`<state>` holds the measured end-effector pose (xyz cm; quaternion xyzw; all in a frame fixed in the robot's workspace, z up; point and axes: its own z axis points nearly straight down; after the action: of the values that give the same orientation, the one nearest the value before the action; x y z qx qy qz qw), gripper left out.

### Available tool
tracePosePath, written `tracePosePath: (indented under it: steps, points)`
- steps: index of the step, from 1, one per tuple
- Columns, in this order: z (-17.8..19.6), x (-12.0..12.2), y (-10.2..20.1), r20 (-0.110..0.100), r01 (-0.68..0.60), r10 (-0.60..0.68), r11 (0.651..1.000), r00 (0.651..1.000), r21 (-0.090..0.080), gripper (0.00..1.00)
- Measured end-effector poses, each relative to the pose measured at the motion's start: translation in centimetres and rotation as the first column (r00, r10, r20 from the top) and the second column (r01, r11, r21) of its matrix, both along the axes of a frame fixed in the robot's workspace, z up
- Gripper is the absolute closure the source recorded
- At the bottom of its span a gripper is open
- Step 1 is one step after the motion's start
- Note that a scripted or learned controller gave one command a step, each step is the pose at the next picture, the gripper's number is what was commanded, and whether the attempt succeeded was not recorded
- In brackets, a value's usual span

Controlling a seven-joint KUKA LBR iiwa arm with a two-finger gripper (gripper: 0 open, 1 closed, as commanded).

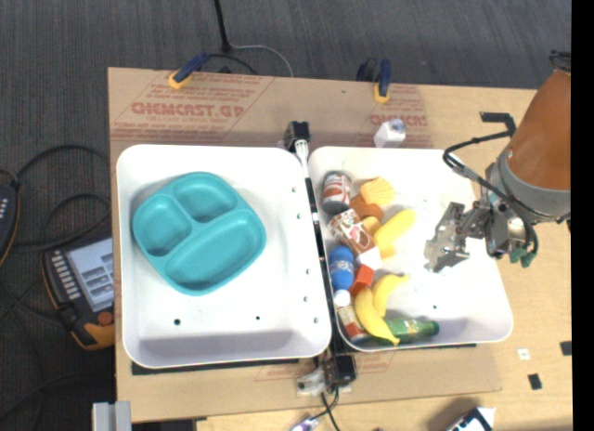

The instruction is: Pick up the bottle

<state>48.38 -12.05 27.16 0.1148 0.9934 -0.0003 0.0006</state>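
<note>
The bottle (412, 330) lies at the right bin's (492, 313) lower edge, below-left of the gripper (449, 245), whose fingers hang apart, holding nothing.

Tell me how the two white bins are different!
The left bin holds just a teal divided plate, while the right bin holds a heap of toy food and bottles. The gripper hovers over the right bin, not the left bin. The right bin's things crowd against its left wall; the left bin's plate sits near its middle. Both are shallow and white.
</note>
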Motion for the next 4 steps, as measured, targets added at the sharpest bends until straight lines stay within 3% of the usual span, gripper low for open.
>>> tracePosePath:
  steps: [2,3,4]
  points:
    - [2.0,0.2,0.1,0.007,0.002,-0.002,1.0,1.0,0.0,1.0]
    - [-6.2,0.1,5.3,-0.001,-0.285,0.285,0.958,0.958,0.001,1.0]
    - [-3.5,1.0,-7.2,0.0,-0.547,0.547,0.837,0.837,-0.001,1.0]
